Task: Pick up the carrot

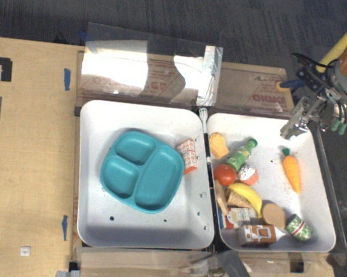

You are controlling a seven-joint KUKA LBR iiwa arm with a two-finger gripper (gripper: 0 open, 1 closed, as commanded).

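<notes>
The gripper (292,128) hangs over the right bin's (327,205) far rim, nothing between its fingers; spread or pressed together, one cannot tell. The carrot (292,171) lies just below it on bare floor, apart from the clutter, an easy target. The green bottle (241,154) and banana (246,197) sit well off to its left.

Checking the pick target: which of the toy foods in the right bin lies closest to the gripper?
The carrot, orange with a green top, alone near the right wall just below the gripper; the banana and tomato sit farther left.
</notes>
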